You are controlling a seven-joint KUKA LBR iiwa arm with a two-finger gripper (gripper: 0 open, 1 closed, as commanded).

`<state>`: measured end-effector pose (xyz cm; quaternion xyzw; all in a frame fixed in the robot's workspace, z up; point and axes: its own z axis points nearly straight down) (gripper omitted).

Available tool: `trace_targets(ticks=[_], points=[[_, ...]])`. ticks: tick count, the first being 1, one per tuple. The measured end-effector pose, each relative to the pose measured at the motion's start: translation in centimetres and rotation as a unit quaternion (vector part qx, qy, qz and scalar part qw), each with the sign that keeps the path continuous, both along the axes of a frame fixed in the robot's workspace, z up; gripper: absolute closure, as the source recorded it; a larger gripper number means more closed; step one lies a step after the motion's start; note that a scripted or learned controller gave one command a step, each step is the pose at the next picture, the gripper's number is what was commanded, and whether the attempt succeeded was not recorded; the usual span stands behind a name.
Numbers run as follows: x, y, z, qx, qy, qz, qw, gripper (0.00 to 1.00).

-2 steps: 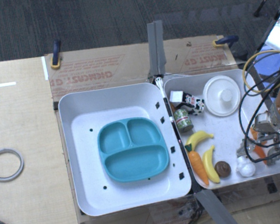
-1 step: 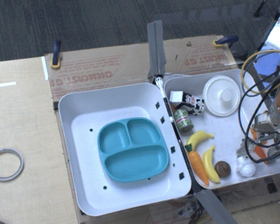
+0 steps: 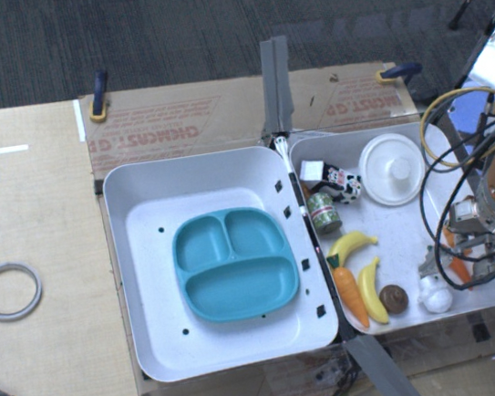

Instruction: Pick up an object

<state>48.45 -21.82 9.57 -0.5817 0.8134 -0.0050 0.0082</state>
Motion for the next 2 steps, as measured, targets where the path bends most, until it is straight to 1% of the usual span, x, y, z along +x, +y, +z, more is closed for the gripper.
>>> trace_targets(ticks=[2], points=[[0.25,0.2,0.17,-0.0007,-0.004,0.058,0.9983,0.0]])
